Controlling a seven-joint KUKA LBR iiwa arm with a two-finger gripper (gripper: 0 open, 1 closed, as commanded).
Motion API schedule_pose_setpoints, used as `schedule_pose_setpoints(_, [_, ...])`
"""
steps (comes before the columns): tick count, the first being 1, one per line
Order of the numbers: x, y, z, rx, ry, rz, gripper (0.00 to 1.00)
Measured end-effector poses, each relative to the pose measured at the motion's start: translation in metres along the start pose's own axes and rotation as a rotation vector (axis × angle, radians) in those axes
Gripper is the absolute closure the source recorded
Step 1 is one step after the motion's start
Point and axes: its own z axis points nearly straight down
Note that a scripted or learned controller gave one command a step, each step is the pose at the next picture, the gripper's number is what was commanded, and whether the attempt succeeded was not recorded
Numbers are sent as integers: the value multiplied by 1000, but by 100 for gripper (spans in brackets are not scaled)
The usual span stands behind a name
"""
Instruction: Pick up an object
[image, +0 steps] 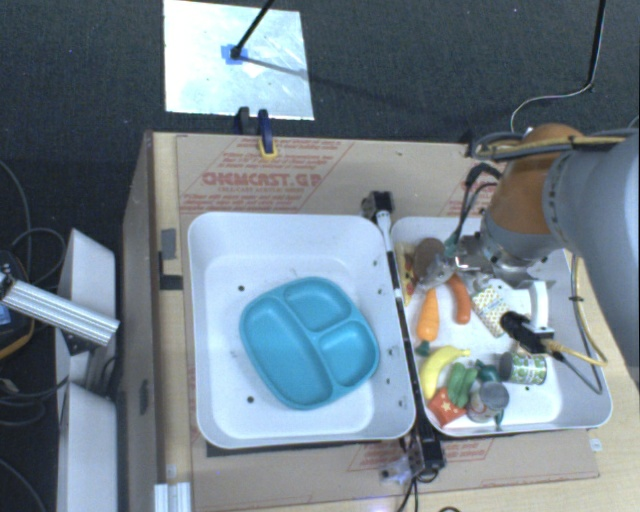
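The arm (560, 190) hides the right bin's (590, 400) far corner.

Blue divided plate (309, 342) in left bin (215, 300); toy food in right bin (585, 405).

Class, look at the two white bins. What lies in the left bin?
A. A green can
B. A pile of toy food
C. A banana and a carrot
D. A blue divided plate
D: the blue divided plate lies alone in the left bin, while the banana and carrot lie in the right bin.
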Motion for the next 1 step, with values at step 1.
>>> schedule_pose_setpoints(1, [0, 0, -10, 0, 0, 0, 100])
